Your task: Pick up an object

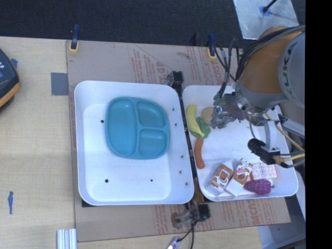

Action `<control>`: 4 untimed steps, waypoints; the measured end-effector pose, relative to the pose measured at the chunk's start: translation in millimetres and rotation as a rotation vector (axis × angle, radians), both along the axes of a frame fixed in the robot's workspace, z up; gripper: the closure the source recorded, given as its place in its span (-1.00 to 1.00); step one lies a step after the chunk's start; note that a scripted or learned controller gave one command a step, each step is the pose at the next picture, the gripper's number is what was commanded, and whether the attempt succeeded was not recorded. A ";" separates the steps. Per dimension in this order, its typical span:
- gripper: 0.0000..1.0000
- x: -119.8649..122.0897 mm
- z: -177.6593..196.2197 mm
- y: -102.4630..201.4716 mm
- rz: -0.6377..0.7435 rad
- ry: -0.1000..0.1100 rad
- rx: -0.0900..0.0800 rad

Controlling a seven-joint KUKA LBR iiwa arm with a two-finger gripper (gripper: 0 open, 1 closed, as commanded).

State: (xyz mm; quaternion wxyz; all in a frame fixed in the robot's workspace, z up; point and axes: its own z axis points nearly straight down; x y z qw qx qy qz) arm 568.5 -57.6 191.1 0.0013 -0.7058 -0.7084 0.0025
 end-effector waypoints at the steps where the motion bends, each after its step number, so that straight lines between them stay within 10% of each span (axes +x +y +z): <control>1: 1.00 -39.8 0.3 12.8 -0.001 0.000 0.001; 2: -1.00 -39.7 0.4 12.7 -0.001 -0.001 0.000; 3: -1.00 48.6 0.8 30.1 -0.001 -0.003 0.003; 4: -1.00 82.1 -54.6 -40.0 -0.003 -0.002 0.001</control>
